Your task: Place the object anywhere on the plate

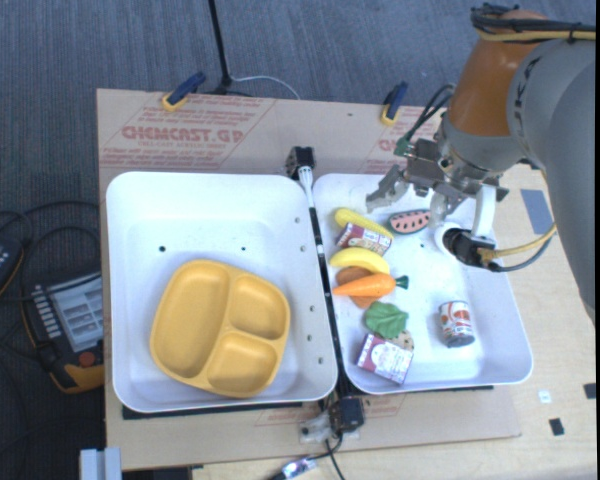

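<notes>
— While the gripper [417, 196] was held spread and empty above the watermelon slice [412, 220], upper right, was risk seen?
— Yes: neighbouring banana [361, 219] could be nudged; plate [220, 325] sat lower left.

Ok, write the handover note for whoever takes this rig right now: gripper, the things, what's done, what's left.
Gripper: open, hanging over the back of the right bin, just above the watermelon slice; nothing between its fingers.
Things: banana, carrot, green leaf, can and two small packets all lie in the right bin.
Yellow plate: in the left bin, nothing on it.
Done: nothing placed.
Left: grasp one object, carry it across, set it on the plate.
</notes>
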{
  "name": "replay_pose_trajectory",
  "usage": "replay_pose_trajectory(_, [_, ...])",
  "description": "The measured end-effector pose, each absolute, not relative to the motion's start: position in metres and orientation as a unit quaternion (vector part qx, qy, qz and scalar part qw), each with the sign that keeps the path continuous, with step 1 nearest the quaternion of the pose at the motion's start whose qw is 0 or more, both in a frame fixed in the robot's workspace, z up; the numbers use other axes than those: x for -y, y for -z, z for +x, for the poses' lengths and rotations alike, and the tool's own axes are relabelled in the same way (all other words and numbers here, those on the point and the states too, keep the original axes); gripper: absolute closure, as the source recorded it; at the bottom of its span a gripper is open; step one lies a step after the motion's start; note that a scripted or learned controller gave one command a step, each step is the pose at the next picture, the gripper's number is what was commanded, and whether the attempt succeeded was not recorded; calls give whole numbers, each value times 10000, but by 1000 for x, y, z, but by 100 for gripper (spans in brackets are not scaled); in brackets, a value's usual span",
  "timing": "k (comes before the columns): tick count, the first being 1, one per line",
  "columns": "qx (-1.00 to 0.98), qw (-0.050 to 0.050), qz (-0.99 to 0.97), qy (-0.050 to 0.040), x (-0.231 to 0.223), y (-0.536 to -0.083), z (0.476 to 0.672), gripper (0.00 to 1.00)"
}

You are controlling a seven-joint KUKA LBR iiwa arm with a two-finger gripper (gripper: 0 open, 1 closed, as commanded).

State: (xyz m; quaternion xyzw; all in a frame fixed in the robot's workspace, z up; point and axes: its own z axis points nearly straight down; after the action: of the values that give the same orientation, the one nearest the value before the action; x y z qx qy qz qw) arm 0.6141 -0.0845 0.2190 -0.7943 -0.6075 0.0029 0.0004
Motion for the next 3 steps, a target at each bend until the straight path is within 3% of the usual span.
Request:
replay_pose_trajectory(1, [6939,14,-7200,-26,62,-193,569,0])
replay_pose_trajectory(2, [6935,13,-7204,-32,63,-202,570,100])
replay_pose_trajectory(3, [6933,15,-7206,-32,63,-201,570,0])
